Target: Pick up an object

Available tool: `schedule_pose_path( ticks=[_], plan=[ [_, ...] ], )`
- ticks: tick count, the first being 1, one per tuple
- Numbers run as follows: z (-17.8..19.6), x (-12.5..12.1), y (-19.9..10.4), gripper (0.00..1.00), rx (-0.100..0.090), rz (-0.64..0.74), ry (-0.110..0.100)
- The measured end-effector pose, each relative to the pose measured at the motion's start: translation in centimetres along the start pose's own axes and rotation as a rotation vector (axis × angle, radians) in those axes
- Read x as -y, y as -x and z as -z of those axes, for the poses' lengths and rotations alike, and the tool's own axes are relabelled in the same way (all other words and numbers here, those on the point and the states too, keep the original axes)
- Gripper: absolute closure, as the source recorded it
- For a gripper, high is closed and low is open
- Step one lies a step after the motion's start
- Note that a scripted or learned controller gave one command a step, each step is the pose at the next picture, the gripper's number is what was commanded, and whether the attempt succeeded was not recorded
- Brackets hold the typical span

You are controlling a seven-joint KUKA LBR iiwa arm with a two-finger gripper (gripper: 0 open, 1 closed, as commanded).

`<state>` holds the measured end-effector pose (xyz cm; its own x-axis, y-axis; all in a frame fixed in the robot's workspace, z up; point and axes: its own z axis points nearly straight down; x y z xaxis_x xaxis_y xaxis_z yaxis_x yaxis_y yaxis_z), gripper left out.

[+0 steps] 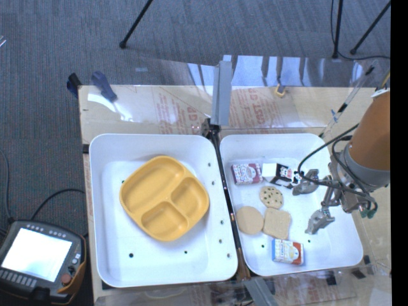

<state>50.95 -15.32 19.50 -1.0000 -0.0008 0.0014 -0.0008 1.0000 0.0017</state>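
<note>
The right bin (338,247) holds several small food items. A brown-red carton (247,173) and a black-and-white carton (284,171) lie at the back. A chocolate-chip cookie (272,197), a plain round cookie (250,220) and a square cracker (277,223) sit in the middle. A blue-and-orange carton (288,252) lies at the front. My gripper (312,203) hangs over the bin's right half, just right of the cookies. It is open, its fingers (318,222) spread wide with nothing between them.
The left bin (108,260) holds a yellow divided plate (164,197). A grey upright post (222,97) stands behind the joint between the bins. A teach pendant (41,259) lies on the floor at lower left. Black cables (322,146) loop near the wrist.
</note>
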Motion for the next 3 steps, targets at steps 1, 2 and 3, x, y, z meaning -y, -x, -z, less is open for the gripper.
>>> schedule_pose_path(
  ticks=[1, 2, 3],
  plan=[
    [-9.6, -2.5, -0.8, 0.00, 0.006, 0.283, -0.001],
    [-8.7, -2.8, -0.7, 1.00, 0.001, 0.293, 0.000],
    [4.2, -6.8, -2.5, 1.00, 0.007, -0.273, -0.001]
  ],
)
